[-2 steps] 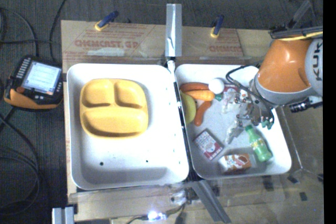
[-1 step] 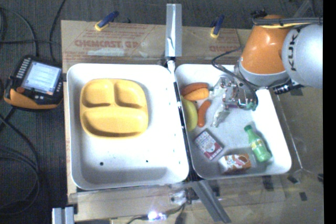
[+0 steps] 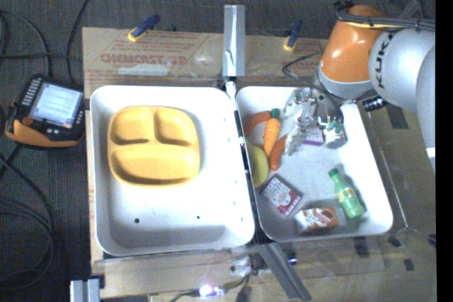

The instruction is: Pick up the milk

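A small white and orange-brown carton, which looks like the milk, lies on its side near the front edge of the right bin. My gripper hangs over the back of that bin, well behind the carton and apart from it. It sits just right of the carrots. A small pale purple-white thing lies right under the gripper; I cannot make out what it is or whether it is held.
A maroon box lies left of the carton and a green bottle just right of it. A banana rests along the right bin's left wall. The left bin holds a yellow divided plate.
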`<state>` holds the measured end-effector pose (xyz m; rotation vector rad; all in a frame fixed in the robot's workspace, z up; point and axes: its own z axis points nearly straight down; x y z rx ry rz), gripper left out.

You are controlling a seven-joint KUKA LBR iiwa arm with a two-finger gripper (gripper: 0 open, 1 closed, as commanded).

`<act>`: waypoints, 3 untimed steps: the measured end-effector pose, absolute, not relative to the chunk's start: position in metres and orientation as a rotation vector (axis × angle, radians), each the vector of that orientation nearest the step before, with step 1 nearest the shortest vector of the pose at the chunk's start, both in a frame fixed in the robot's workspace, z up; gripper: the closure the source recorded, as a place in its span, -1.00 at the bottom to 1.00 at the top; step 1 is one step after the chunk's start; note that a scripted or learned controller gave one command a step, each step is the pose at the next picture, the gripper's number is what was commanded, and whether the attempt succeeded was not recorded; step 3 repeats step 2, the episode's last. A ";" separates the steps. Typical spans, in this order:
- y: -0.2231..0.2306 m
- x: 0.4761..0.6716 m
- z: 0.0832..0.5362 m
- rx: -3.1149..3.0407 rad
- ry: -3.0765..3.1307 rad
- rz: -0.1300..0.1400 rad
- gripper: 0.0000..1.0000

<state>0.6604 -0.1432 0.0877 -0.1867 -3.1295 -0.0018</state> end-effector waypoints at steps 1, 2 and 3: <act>-0.093 0.586 0.182 -0.073 -3.140 0.001 -1.00; -0.103 0.501 0.089 0.001 -3.152 0.002 -1.00; -0.103 0.501 0.089 0.001 -3.152 0.002 -1.00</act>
